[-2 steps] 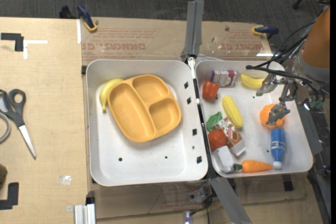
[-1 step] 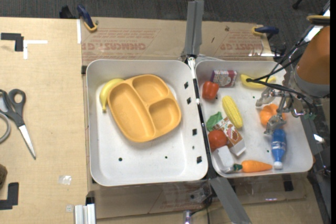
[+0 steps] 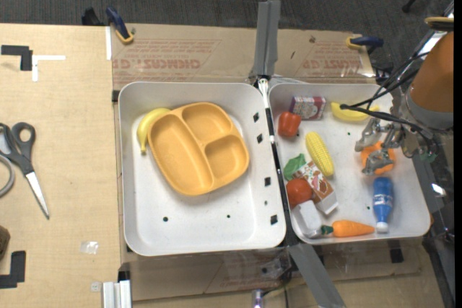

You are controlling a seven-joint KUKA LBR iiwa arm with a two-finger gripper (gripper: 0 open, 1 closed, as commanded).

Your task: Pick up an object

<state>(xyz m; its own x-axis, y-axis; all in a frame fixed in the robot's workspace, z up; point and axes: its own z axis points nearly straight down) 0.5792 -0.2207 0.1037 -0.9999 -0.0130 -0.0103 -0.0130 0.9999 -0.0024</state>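
One small orange object (image 3: 380, 157) sits half-hidden under the hand (image 3: 377, 148), seemingly clenched on it.

There are two shallow white plastic bins (image 3: 144, 227), and one orange three-compartment plastic plate (image 3: 198, 148) with one yellow toy banana (image 3: 148, 125) beside it. A second yellow banana (image 3: 348, 112) makes two in all, alongside one yellow corn cob (image 3: 319, 154), one orange toy carrot (image 3: 354, 229) and one blue-and-white plastic bottle (image 3: 382, 203). One pair of grey-handled scissors (image 3: 25, 162) lies on the bench, and two blue clamps (image 3: 119, 24) grip the cardboard.
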